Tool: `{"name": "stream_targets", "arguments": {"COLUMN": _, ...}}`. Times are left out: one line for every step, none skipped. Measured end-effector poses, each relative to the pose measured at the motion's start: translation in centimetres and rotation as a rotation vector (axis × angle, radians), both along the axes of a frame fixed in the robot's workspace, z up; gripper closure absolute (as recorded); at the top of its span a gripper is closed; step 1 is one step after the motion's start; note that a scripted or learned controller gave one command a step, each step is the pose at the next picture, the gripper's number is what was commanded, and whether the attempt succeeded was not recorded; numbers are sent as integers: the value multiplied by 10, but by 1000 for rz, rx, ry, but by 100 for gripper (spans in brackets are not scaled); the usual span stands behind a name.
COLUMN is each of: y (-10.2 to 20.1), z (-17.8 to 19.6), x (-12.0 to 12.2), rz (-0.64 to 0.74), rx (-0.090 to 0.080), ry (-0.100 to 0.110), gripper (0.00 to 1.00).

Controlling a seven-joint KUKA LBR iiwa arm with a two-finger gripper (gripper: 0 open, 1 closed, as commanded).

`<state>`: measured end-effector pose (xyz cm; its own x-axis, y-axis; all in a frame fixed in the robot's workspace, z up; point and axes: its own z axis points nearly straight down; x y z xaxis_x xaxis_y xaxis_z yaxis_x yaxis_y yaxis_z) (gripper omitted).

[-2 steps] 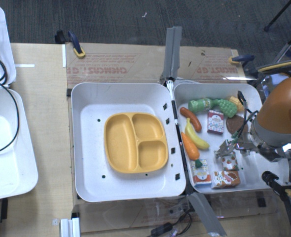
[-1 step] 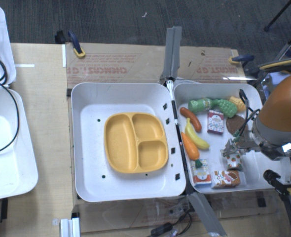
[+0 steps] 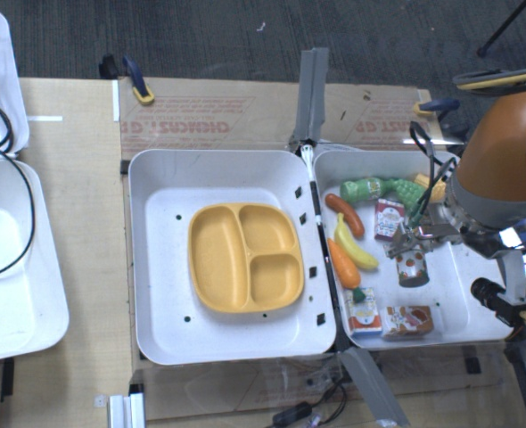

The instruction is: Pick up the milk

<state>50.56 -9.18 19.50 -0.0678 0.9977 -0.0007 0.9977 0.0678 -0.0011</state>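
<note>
Gripper [image 3: 412,239], finger state indeterminate, hovers over brown can [image 3: 413,268]; small white milk carton [image 3: 364,310] sits left-below can. Risk: wrong-object grasp.

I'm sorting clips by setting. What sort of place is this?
Likely a robot lab's pick-and-place bench. Two white bins sit side by side on a cardboard-covered table, the right one holding toy food, and a grey-and-orange arm reaches in.
</note>
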Motion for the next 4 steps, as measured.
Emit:
{"name": "stream_targets", "arguments": {"y": 0, "z": 0, "x": 0, "rz": 0, "rx": 0, "ry": 0, "gripper": 0}}
{"name": "stream_targets", "arguments": {"y": -49, "z": -54, "x": -28, "rz": 270, "rx": 1, "ry": 1, "gripper": 0}}
{"name": "stream_targets", "arguments": {"y": -37, "z": -102, "x": -27, "rz": 537, "rx": -2, "ry": -5, "gripper": 0}}
{"name": "stream_targets", "arguments": {"y": -37, "z": -93, "x": -26, "rz": 533, "rx": -1, "ry": -5, "gripper": 100}}
